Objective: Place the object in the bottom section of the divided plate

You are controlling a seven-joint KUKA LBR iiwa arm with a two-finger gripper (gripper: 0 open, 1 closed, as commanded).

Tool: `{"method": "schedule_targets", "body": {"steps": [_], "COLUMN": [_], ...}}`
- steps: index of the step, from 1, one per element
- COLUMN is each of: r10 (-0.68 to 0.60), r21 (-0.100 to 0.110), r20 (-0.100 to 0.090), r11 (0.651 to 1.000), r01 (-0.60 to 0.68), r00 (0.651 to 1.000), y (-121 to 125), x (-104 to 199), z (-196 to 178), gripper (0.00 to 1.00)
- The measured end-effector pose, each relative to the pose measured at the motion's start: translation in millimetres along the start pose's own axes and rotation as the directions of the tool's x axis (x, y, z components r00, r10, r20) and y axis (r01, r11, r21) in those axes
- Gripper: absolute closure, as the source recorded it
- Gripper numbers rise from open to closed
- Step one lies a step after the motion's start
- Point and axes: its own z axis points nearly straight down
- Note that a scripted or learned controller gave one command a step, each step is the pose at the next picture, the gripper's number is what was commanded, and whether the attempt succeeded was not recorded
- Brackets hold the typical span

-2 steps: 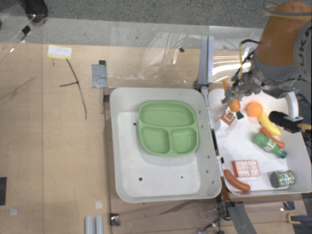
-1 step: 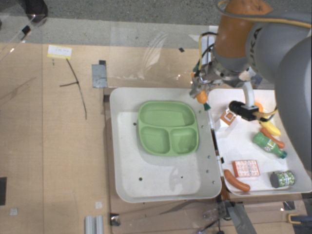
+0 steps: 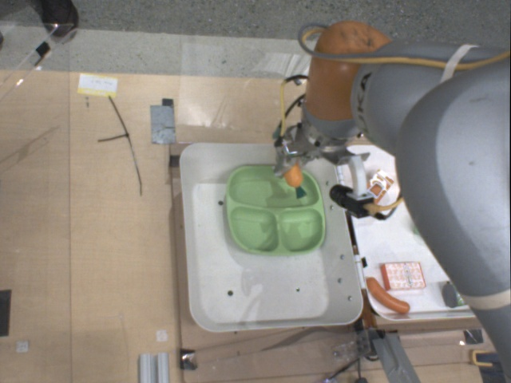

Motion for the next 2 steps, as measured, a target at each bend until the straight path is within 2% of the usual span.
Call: {"method": "schedule_targets", "body": {"steps": [1, 2], "r10": [-0.148, -0.148], "r21": [-0.012, -0.004], "r20": [0.003, -0.001], "r11": [0.989, 0.989], "r01": [0.148, 0.148], "r00": [0.989, 0.989], "y": [-35.1, -37.2], "x": [9.9, 10.9], "z": [39.5, 42.0], "gripper": [1.0, 0.0]}}
